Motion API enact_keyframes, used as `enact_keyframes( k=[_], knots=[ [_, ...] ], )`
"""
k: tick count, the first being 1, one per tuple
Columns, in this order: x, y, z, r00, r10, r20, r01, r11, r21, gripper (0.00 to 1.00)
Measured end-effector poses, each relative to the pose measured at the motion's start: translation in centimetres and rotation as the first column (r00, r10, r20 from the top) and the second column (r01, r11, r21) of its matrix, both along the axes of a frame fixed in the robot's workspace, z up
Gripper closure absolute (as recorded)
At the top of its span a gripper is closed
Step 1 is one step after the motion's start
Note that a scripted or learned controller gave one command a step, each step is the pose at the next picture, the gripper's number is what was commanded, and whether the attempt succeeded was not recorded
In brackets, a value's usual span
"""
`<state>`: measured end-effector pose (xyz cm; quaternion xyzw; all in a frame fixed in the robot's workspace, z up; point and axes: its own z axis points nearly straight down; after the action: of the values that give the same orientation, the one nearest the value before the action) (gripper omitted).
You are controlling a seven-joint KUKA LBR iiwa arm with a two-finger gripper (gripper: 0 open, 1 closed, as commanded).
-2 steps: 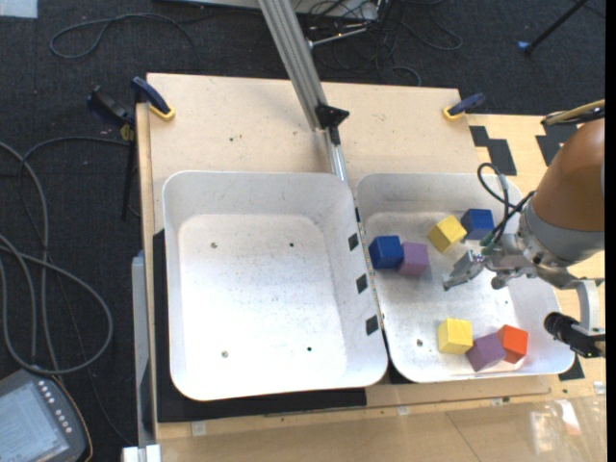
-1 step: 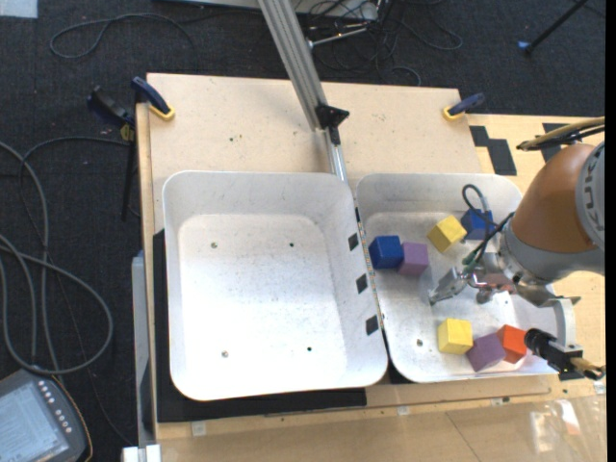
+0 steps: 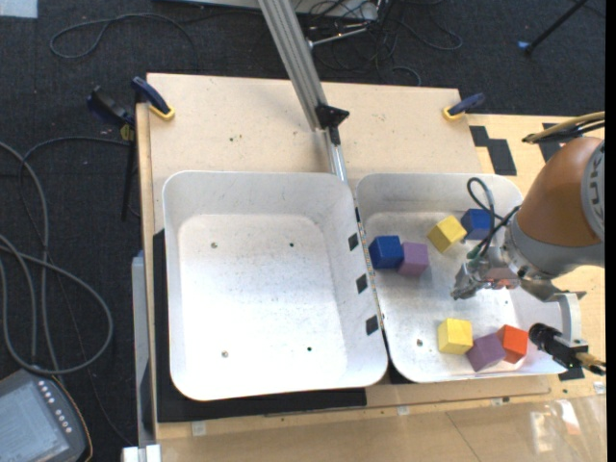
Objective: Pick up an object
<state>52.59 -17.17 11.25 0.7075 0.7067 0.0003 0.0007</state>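
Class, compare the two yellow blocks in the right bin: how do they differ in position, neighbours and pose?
The upper yellow block lies toward the bin's far side, next to a blue block; the lower yellow block lies toward the near side, beside a purple block. The upper yellow block looks turned at an angle to the bin's edges; the lower yellow block sits squarer. Both are yellow, cube-like, similar in size and rest in the right bin.

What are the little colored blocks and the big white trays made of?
The blocks, like the blue block and the yellow block, look like soft foam or painted wood: matte, no shine, plain color. I can't tell which. The white bins look like thin molded plastic, with rounded corners, smooth curved walls, and a slightly scuffed, speckled floor.
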Motion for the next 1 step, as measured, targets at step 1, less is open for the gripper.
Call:
enact_keyframes(
  k=[1],
  knots=[
    [0.37,0.08,4.26,1.0,0.003,0.004,-0.003,1.0,-0.002,1.0]
  ],
)
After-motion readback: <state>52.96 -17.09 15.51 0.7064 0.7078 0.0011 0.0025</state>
